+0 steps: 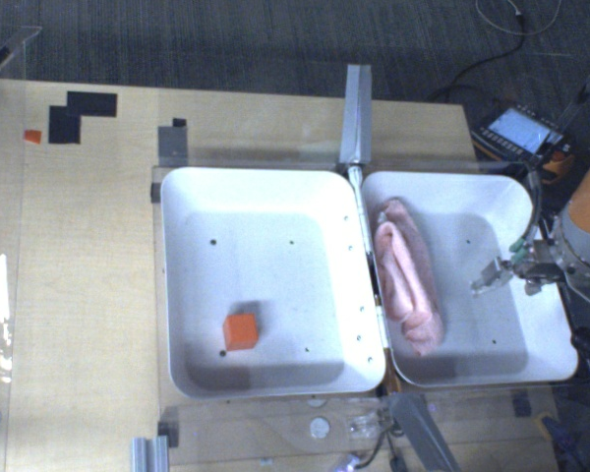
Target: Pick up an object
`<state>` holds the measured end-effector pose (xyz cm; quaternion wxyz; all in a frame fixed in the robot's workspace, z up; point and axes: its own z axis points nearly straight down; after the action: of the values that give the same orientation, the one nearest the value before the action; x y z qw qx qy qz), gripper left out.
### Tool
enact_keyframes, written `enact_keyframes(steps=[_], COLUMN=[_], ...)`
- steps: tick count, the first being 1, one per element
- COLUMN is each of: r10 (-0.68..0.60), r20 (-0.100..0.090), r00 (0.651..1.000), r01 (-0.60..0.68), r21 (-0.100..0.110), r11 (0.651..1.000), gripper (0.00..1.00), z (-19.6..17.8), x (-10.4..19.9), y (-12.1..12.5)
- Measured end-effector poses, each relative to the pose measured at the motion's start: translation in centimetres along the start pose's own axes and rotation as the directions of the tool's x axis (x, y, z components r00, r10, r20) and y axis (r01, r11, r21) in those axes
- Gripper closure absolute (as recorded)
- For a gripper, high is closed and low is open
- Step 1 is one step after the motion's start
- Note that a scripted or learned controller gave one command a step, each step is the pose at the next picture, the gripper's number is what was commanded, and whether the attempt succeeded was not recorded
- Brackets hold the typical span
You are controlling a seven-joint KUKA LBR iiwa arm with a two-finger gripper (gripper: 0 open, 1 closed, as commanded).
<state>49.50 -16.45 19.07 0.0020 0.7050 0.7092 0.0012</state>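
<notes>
Orange block (241, 331) – pink cloth (407, 273) – white bins (177, 264) – pale wood bench (69, 264), black marks (79, 114).

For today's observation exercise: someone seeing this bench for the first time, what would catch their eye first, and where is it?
Probably the small orange block, bright against the left bin, near its front-left corner. Next, the rolled pink cloth lying along the left wall of the right bin. The gripper reaches in from the right, over that bin's floor beside the cloth.
</notes>
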Motion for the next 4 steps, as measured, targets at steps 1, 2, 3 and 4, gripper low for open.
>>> enact_keyframes(steps=[1,2,3,4], r10=[-0.088,-0.116,-0.451,-0.452], r20=[-0.001,0.002,0.006,0.006], r00=[0.996,0.993,0.892,0.892], r01=[0.088,0.116,0.451,0.452], r21=[0.0,-0.01,-0.009,-0.009], r11=[0.996,0.993,0.892,0.892], gripper=[0.0,0.0,0.0,0.0], z=[7.6,10.0,10.1,10.1], x=[4.6,7.8,6.9,6.9], y=[5.8,7.7,16.1,16.1])
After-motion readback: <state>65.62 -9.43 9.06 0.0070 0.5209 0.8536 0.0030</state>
